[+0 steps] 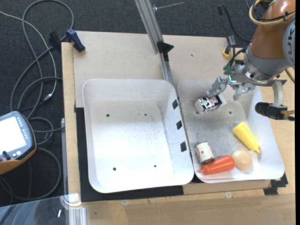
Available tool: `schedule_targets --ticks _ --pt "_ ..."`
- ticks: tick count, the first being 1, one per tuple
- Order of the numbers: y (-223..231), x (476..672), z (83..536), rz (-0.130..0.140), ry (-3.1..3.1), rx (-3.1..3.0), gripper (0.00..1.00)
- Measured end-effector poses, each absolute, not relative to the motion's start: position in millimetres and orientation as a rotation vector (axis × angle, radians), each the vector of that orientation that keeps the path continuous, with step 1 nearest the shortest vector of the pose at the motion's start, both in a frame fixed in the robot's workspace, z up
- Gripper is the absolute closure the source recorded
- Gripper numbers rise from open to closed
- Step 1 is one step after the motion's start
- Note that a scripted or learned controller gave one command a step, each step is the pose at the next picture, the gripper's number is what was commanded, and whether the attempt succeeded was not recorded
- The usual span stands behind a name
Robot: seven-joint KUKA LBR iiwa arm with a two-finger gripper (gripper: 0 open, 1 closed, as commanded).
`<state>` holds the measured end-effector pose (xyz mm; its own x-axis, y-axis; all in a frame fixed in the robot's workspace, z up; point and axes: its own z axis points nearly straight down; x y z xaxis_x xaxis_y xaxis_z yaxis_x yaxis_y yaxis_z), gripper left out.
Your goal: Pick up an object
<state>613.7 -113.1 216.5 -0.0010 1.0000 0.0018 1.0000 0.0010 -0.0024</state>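
Camera view. The bench (122, 55) carries two shallow white bins side by side. The left bin (93, 125) sits toward the middle of the frame; the right bin (267, 139) lies next to it, their inner walls touching along a line marked by small black tabs.

The arm (274, 27) enters from the right, its orange band above the grey wrist. The gripper (216, 92) reaches down and to the left over the far part of the right bin. A small black-and-white object (207, 103) sits at the fingertips, tilted, near the far left area of the right bin. The fingers appear closed on this object, with the object pinched between them; whether it is lifted clear of the bin floor cannot be told.

Other contents of the right bin lie along its near side, well apart from the gripper:
- a yellow wedge-shaped object (246, 136), toward the right wall;
- a small white cylinder (204, 152) with a dark band, near the left wall;
- an orange carrot-shaped object (217, 165), just beside the cylinder, at the near rim;
- a pale round object (242, 160), touching the orange object's right end.

A metal rail (150, 20) runs diagonally from the top edge down to the junction of the bins. A handheld pendant (14, 142) with a screen rests on the dark floor at left, amid cables.
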Motion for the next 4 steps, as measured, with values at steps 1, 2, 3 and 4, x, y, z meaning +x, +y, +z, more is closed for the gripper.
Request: schedule_targets --ticks 1,2,3,4 --pt "-106 620.3 166 0.006 -2.219 -2.215 0.0" --pt "-98 620.7 105 0.008 -2.218 -2.214 0.0" --pt "-97 620.3 92 0.004 -2.218 -2.218 0.0" --pt "-97 621.6 104 -0.002 -2.22 -2.219 1.0"
